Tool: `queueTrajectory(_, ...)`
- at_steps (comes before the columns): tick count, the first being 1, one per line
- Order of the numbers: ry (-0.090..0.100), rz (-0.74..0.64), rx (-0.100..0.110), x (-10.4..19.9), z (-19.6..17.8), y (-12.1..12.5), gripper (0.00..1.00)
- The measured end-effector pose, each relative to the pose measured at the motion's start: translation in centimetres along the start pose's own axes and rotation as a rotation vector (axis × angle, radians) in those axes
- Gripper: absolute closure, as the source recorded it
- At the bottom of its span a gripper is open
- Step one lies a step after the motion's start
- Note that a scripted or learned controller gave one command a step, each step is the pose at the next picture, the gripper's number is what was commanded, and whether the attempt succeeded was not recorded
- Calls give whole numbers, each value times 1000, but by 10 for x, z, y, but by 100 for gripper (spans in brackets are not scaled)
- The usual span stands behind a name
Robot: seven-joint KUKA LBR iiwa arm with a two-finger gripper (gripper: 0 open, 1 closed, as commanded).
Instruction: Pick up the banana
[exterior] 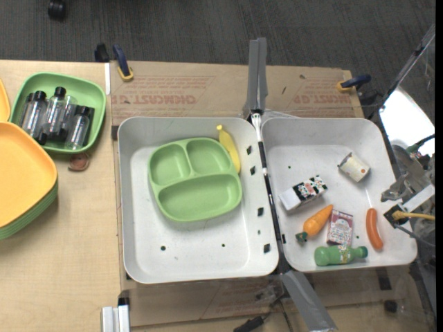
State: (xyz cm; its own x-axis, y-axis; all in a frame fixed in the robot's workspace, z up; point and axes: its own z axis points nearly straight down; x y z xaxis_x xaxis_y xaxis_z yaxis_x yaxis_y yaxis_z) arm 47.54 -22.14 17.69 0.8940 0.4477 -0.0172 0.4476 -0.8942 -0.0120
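Yellow banana (229, 148), apparently touching the green plate's (197, 199) right rim.

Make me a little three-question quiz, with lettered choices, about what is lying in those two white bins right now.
1. Where is the banana?
A. In the left bin, beside the green divided plate
B. In the right bin, by the carrot
C. On the orange plates

2. What colour is the bottle in the right bin?
A. Red
B. Green
C. Blue

3. How does the banana lie?
A. Inside a plate compartment
B. Under the plate
C. Against the plate's right rim

Answers: 1 A, it lies in the left bin. 2 B, its body is green. 3 C, it rests along the rim, outside the compartments.
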Motion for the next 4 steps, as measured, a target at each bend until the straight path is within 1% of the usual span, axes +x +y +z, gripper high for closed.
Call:
queueTrajectory(1,-3,-3,2,0,-8,0,100)
queueTrajectory(2,-4,-3,2,0,-8,0,0)
queueTrajectory(3,-7,-6,4,0,-15,0,100)
queueTrajectory(4,-7,-6,4,0,-15,0,0)
